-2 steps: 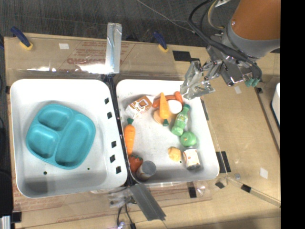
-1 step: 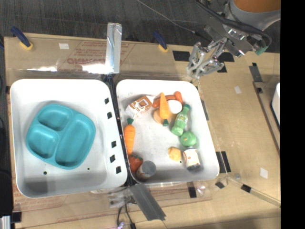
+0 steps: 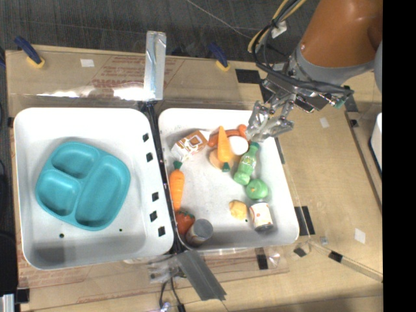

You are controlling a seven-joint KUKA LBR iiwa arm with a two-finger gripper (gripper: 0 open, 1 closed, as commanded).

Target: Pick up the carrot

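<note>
Note first where the carrot (image 3: 176, 186) lies: in the right bin (image 3: 214, 236), hard against that bin's left wall, its long axis running near-parallel to the wall, leafy end toward the far side and tip pointing down toward a red item (image 3: 184, 220) and a grey can (image 3: 202, 229) at the near-left corner.

Your pincer (image 3: 268, 123) hangs over the far-right part of the same bin, above a cluster of toy food: a white egg-like piece (image 3: 238, 145), a green bottle (image 3: 246, 165) and a second orange, cone-shaped item (image 3: 223, 147). The carrot is well apart from it, to the left and toward the near side.

Judgement: the coming move is a diagonal traverse across the bin. Do not confuse the orange cone just beside the pincer with the target.

Pincer state: the metal fingers (image 3: 257, 125) appear spread, with nothing between them. Whether they touch the items below cannot be told from this angle.

Risk: the wall leaves little room for the finger on the carrot's left side, so closing across the short axis looks tight.
</note>
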